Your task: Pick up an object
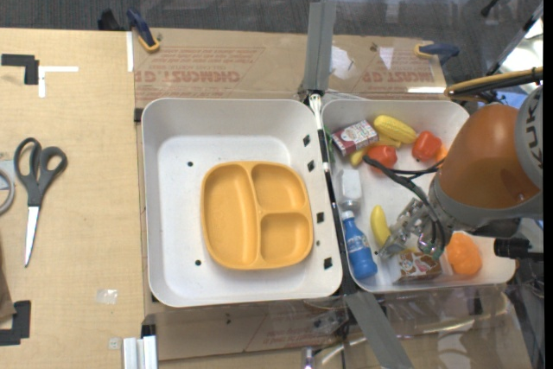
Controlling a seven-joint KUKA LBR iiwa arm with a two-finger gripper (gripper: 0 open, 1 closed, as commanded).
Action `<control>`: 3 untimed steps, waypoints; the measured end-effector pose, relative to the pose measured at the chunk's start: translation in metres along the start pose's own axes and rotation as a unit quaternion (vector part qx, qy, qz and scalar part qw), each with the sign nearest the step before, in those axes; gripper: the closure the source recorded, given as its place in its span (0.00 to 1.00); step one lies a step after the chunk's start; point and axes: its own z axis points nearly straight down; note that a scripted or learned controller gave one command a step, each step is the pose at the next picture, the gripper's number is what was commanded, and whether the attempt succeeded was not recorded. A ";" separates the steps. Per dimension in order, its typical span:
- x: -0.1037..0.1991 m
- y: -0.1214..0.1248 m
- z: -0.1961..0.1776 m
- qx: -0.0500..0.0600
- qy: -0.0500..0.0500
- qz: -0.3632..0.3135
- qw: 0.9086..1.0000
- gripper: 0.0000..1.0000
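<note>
So the grey arm with the orange band (484, 160) comes in from the right and hangs over the right white bin (346, 112), with its pincer (413, 231) down low near the bin's front edge. Honestly can't tell how the pincer stands, it's just a tangle of metal and cable from up here, and I don't see anything clearly between its tips.

Right bin is where all the stuff is. Along the left wall there's a clear plastic bottle with a blue label (356, 242), lying lengthwise with the blue end toward the front-left corner. Just beside it is a small yellow banana-shaped toy (378, 225), between the bottle and the pincer. A reddish-brown snack packet (421, 266) sits at the front edge right under the pincer, and an orange ball-like fruit (464, 255) is in the front-right corner just beside that. Toward the back edge: a bigger yellow banana toy (395, 130), a red and white packet (355, 136) to its left, a red tomato-looking thing (381, 155) and a red pepper-looking thing (426, 146).

Left white bin (164, 212) has a yellow plastic divided plate (257, 214) with three compartments sitting in its middle.

Out on the wooden desk (78, 212), near its left edge, a pair of grey-handled scissors (35, 186) lies well apart from both bins
</note>
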 end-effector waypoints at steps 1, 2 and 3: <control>-0.035 -0.014 -0.198 0.000 -0.002 -0.005 1.000 1.00; -0.094 0.029 -0.247 0.000 -0.002 -0.005 1.000 1.00; -0.041 0.066 -0.184 0.000 0.000 0.010 1.000 1.00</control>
